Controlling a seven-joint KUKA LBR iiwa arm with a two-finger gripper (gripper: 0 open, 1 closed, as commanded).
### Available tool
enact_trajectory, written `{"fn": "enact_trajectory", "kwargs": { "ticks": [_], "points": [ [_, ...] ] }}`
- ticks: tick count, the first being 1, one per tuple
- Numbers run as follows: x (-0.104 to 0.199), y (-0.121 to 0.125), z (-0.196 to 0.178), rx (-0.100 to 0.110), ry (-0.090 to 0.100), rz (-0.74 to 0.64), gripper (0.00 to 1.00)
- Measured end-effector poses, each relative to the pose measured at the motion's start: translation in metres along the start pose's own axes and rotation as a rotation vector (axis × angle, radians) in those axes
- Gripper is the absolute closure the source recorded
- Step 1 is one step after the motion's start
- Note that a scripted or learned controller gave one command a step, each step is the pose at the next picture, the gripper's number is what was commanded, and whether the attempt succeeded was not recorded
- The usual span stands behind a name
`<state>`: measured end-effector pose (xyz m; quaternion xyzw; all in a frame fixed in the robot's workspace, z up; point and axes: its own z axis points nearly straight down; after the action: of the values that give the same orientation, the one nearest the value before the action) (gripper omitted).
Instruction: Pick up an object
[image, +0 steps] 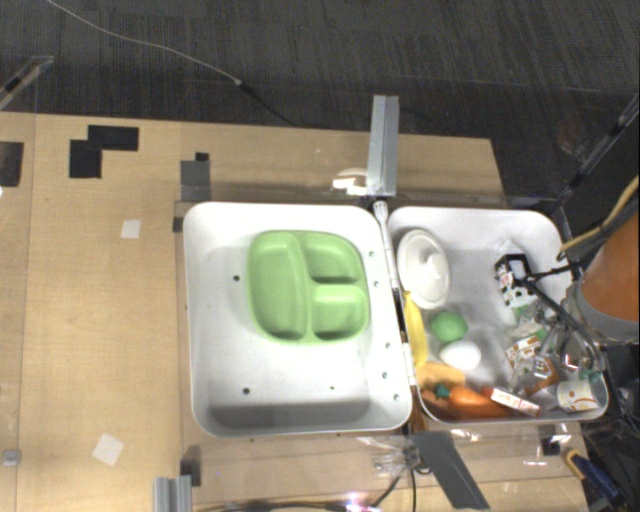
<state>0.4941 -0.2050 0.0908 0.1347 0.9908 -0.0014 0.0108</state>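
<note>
Over the right bin (478, 222), near its lower right corner, the end effector (535, 355) hangs low; whether it is spread or pressed together I cannot tell. Likely targets, a green ball (449, 326), white egg (461, 355) and carrot (470, 401), lie nearby, ungrasped. Next comes centring over one, then descending. No writing is legible.

We see two bins side by side; the left bin (215, 390) holds a divided tray (305, 285). In the right bin (470, 222), left of the gripper (535, 355), a bowl (424, 266) sits behind two balls (455, 340) and a carrot (470, 402).
</note>
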Motion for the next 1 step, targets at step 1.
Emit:
{"fn": "enact_trajectory", "kwargs": {
  "ticks": [1],
  "points": [
    [0.0,0.0001,0.0,0.0,0.0,0.001,0.0]
  ]
}}
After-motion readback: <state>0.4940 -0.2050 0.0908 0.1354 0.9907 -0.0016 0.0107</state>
